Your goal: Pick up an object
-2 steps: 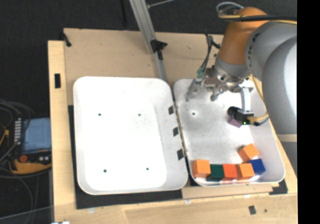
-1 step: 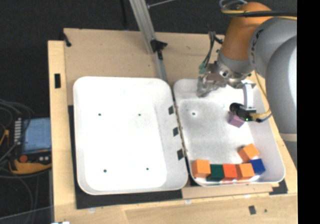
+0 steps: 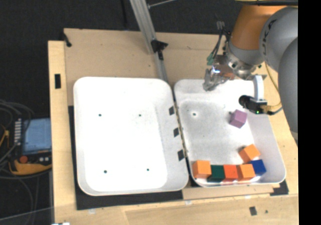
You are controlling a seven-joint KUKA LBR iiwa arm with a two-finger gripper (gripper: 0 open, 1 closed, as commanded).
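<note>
A purple block [image 3: 238, 118] lies in the right bin [image 3: 200, 133], toward its right side. Along the bin's near edge sits a row of blocks: an orange one [image 3: 202, 168], a dark green one [image 3: 217, 172], a red-orange one [image 3: 230, 172], another orange one [image 3: 246, 171] and a blue one [image 3: 258, 166], with one more orange block [image 3: 249, 152] just above them. My gripper [image 3: 212, 81] hangs over the far edge of the right bin, up and to the left of the purple block. Nothing shows between its fingers.
The left bin [image 3: 125, 133] lies beside the right one. A slanted metal rail [image 3: 143, 18] crosses the back of the bench toward the gap between the bins. A blue device and cables [image 3: 35, 138] sit off the bench at the left.
</note>
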